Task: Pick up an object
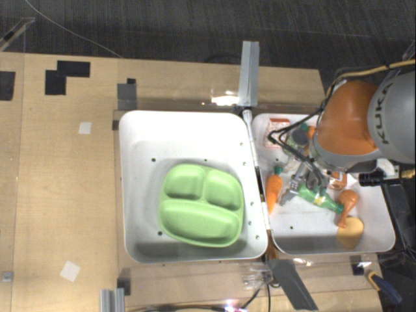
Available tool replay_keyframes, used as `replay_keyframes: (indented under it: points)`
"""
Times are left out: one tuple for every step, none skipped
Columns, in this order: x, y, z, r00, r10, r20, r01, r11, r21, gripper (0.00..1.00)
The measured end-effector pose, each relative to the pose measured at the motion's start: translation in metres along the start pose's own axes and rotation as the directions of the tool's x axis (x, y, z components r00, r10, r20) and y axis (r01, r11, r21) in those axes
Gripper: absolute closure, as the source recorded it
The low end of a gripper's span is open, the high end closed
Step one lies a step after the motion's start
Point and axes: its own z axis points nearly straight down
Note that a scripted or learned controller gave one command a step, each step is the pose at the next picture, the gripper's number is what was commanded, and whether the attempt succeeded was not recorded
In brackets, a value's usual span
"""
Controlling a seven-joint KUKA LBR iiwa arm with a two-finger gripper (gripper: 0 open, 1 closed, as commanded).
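Objects crowd the right bin (383,239) beneath the arm (354,119), which bends steeply down from the right. Its gripper (300,186) hangs low; finger spread unclear. A green bottle (322,199) lies just right, a carrot (273,187) just left.

this looks like a robotics lab or test cell. a pale wooden bench (58,194) carries two shallow white bins, the left bin (140,148) and the right bin (380,236), fixed in metal brackets (249,73). black marker patches (65,75) are stuck to the bench top, loose cables (58,25) trail over dark carpet (195,12), and a grey and orange industrial arm (354,119) reaches in.
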Motion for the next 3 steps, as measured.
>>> replay_keyframes:
  points:
    - [-0.006,0.001,0.0,0.993,0.122,-0.002,-0.122,0.993,0.0,0.0]
    - [0.019,-0.018,-0.001,0.996,0.092,0.002,-0.092,0.996,0.0,0.0]
    - [0.026,-0.013,-0.001,0.996,0.089,0.005,-0.089,0.996,0.001,0.0]
